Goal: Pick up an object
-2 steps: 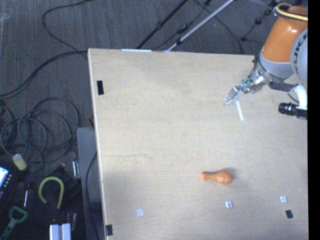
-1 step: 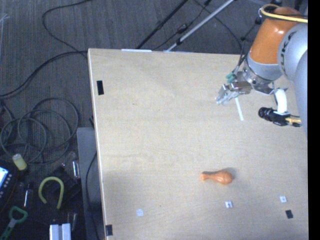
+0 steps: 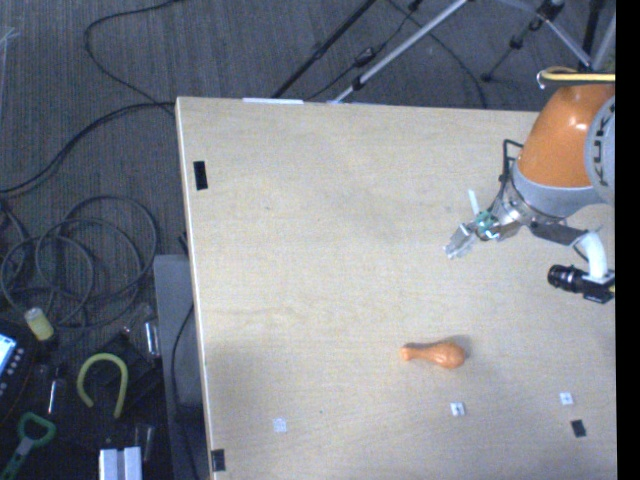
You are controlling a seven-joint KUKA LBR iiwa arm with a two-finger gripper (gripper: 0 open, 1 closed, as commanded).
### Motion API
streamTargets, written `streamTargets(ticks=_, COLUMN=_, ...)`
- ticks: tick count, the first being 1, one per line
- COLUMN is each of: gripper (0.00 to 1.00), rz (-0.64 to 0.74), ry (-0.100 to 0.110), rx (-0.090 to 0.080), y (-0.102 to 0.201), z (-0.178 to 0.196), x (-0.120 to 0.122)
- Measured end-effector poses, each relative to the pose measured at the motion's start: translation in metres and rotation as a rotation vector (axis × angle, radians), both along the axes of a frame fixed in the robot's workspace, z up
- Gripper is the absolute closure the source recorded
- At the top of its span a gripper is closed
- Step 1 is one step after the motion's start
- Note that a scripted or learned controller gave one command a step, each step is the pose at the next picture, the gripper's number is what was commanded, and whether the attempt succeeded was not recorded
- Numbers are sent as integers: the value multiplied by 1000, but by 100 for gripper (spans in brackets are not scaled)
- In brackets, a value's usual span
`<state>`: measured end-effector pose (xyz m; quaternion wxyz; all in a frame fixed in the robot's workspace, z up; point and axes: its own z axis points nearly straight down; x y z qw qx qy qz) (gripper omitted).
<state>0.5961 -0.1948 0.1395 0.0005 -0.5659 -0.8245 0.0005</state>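
Note:
A small orange object (image 3: 436,354), shaped like a gourd with a thin neck pointing left, lies on the pale wooden bench top (image 3: 320,228) in the lower right part. My gripper (image 3: 463,226) hangs off the grey and orange arm (image 3: 565,153) at the right, above and slightly right of the orange object, well apart from it. Its two thin fingers spread open, one pointing up and one down-left. Nothing sits between them.
A black tab (image 3: 200,175) sits near the bench's left edge. Small white and black markers (image 3: 457,408) dot the front right. The bench's left edge drops to a floor with cables (image 3: 80,258) and tools. Tripod legs (image 3: 430,23) stand behind.

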Motion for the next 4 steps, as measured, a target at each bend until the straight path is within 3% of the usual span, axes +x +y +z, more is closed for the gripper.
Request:
streamTargets(ticks=1, gripper=100, rz=-159, ry=-2, rx=1, y=38, z=37, x=11)
streamTargets(ticks=2, gripper=100, rz=-563, ry=1, rx=-4, y=40, z=62, x=72)
streamTargets(ticks=3, gripper=100, rz=-394, ry=-1, rx=-5, y=-21, z=114, x=72)
streamTargets(ticks=4, gripper=100, rz=-477, ry=1, rx=-3, y=36, z=-56, x=72)
